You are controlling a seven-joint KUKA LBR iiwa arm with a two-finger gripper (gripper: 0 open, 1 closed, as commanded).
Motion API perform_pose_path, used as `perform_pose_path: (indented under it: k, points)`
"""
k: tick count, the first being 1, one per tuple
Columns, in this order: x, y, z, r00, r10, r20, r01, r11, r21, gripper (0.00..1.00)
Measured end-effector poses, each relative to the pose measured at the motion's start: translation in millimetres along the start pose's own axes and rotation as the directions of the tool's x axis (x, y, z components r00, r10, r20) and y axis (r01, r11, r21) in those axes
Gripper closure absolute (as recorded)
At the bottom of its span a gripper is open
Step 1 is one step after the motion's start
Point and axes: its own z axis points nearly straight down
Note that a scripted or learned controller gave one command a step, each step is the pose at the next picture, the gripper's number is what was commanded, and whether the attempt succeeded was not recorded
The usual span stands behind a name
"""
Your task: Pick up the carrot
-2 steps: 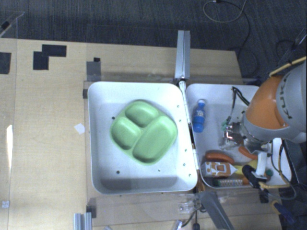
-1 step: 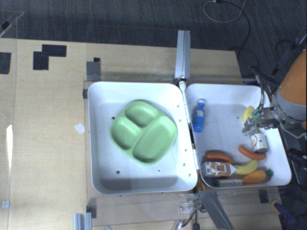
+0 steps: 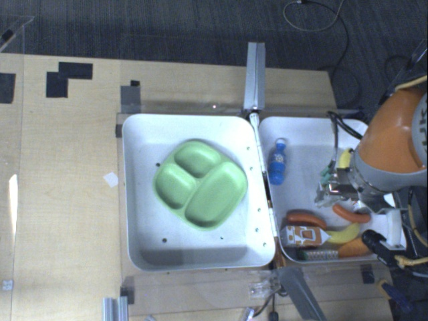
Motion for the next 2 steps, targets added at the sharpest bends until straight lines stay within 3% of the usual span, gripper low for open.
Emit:
perform_pose_path:
  k: [1, 2]
  points:
    - [1.0, 0.6, -103.2, 0.990, -0.141, 0.001, 0.141, 0.990, -0.004, 1.00]
    - [21.9, -1.6, -1.8, 0.996, 0.089, 0.001, -0.089, 0.996, 0.002, 1.00]
